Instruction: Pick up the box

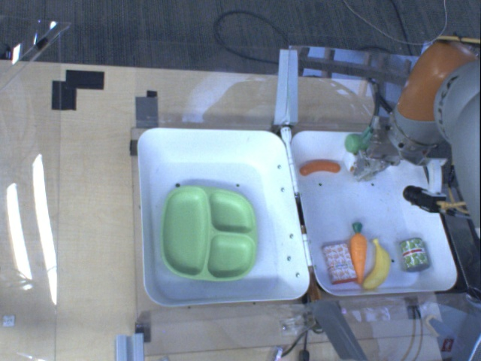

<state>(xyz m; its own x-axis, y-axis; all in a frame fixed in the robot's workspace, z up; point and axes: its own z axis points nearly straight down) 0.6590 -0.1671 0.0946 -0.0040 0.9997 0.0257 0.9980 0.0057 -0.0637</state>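
The box (339,262) is a small reddish patterned carton. It lies flat near the front edge of the right bin (331,216), with a carrot (358,254) touching its right side. My gripper (368,165) hangs over the far end of the same bin, well behind the box. It is next to a small green object (354,142) and just right of an orange sausage (320,168). The grey arm with its orange band (428,81) comes in from the upper right.
A banana (379,265) lies right of the carrot and a green-labelled can (413,253) stands near the front right corner. The left bin (158,156) holds a green divided plate (210,232). A dark fitting (422,197) sits at the right bin's right rim.
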